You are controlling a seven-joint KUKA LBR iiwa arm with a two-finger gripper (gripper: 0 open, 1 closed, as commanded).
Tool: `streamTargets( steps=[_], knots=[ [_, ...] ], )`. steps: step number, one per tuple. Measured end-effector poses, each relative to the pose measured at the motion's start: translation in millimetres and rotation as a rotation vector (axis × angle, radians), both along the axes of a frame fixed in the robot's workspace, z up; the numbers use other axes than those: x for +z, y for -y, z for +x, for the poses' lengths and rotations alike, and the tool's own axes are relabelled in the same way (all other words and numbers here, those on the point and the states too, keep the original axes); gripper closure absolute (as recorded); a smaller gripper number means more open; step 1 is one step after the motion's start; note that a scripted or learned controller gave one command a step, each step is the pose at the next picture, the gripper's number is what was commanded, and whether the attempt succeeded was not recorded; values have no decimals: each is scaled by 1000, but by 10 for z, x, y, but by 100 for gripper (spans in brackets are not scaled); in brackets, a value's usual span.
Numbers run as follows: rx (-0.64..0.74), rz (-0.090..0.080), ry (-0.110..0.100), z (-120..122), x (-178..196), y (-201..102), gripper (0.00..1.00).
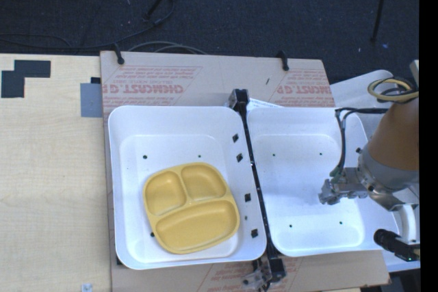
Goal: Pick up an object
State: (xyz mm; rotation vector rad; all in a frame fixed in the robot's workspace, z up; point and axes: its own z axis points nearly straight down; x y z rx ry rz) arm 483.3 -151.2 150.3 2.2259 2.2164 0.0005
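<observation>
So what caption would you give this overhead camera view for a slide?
Gripper low over the right bin; yellow divided tray lies in the left bin.

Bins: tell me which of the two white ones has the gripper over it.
The right bin. The gripper hangs over its right side, while the left bin holds a yellow divided tray.
</observation>
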Motion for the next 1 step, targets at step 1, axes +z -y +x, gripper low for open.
streamTargets(
  steps=[1],
  knots=[
    [2,0,1,-37,449,66,100]
  ],
)
